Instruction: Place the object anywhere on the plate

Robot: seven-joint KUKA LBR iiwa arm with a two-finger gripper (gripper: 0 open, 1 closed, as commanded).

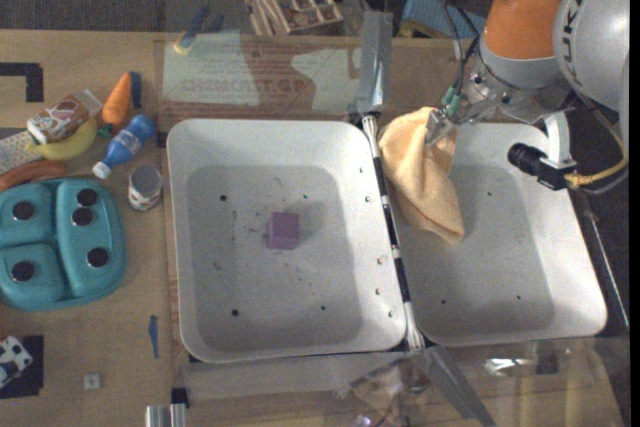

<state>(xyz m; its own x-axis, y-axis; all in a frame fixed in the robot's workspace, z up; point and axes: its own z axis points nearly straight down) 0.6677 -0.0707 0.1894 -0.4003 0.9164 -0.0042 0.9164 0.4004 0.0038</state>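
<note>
Gripper (438, 127) sits in the upper right of the frame with its fingers pinched on the top corner of a yellow cloth (425, 180), which drapes over the right bin's (520, 305) left rim. A small purple block (283, 230) lies mid left bin (200, 305).

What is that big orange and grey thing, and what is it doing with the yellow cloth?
That is a robot arm, a machine that moves like your arm. One camera looks down on it from above the bench. On the bench sit two shallow white bins. In the left bin lies a small purple block. The yellow cloth hangs over the edge of the right bin. The arm's pincer sits at the cloth's top corner and seems to be pinching it. Beside the bins lie toys: a teal plastic tray, a small blue bottle, a carrot and a banana.
</note>
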